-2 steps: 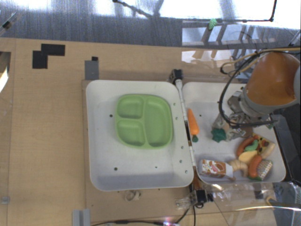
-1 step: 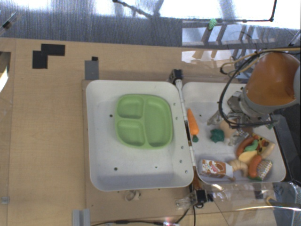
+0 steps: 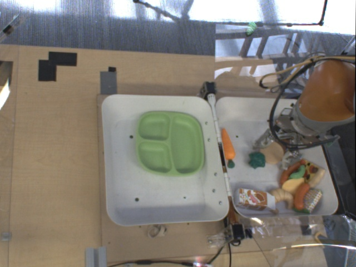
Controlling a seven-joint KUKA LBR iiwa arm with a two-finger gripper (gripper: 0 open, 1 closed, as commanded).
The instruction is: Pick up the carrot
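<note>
Carrot's a small orange plastic toy with a green stub (image 3: 227,147), lying along the right bin's left wall (image 3: 218,149). Probably light, stiff, slick; grab mid-body. Pincer (image 3: 278,143) state: can't tell.

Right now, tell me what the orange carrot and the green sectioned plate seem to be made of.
Orange carrot with a green stub: probably moulded plastic, a toy; uniform colour, smooth surface. Green sectioned plate: likely plastic, matte to satin; even pale green, soft rounded dividers, no sharp glare.
</note>
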